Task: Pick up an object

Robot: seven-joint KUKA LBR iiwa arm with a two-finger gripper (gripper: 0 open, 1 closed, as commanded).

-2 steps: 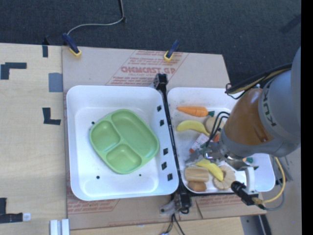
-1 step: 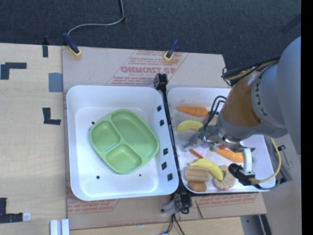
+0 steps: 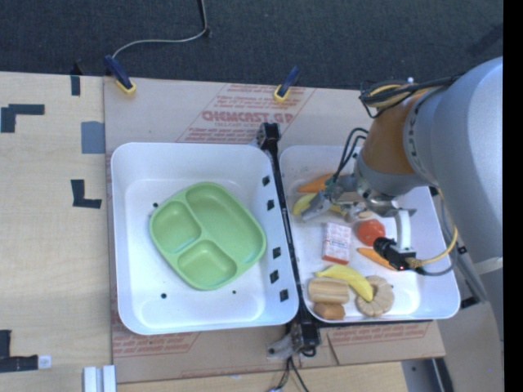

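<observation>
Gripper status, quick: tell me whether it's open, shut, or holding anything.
Gripper: low in the right bin, beside a yellow item and an orange carrot; cannot tell whether it is open or shut, or holding anything.

Divided plate (image 3: 207, 233): pale green. Bins (image 3: 131, 219): white. Banana (image 3: 347, 277): yellow. Tomato (image 3: 370, 229): red. Carrot (image 3: 373, 256): orange. Small box (image 3: 337, 242): white with red print. Hot dog (image 3: 329, 291): tan bun. Arm (image 3: 425, 137): grey, orange band. Bench (image 3: 49, 243): light wood, with red-lettered cardboard.

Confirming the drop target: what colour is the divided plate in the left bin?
Light green; the divided plate shows plainly in the camera view.
</observation>
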